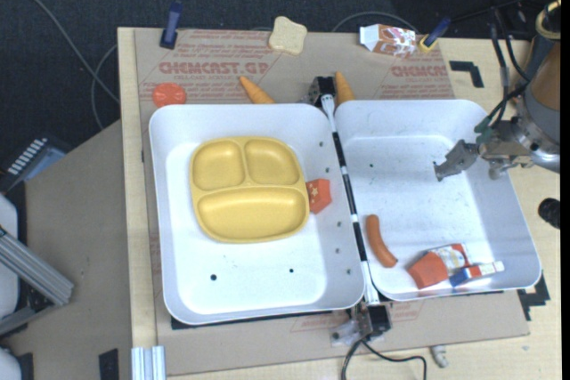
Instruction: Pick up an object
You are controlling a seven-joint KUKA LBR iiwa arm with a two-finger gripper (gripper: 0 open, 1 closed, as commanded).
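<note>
The grey arm enters at the right edge, most of it cut off; its two-finger gripper (451, 161) hangs over the right white bin (419, 125), too small and blurred to tell how the fingers stand. Nothing is seen between them. In that bin an orange sausage-shaped toy (380, 242) lies near the left wall, its long axis running from upper left to lower right. Near it, at the bin's front, rests a red-and-white packet (443, 267). The left white bin (267, 294) bears a yellow divided plastic tray (248, 189) with a small red block (318, 194) touching its right edge.
</note>
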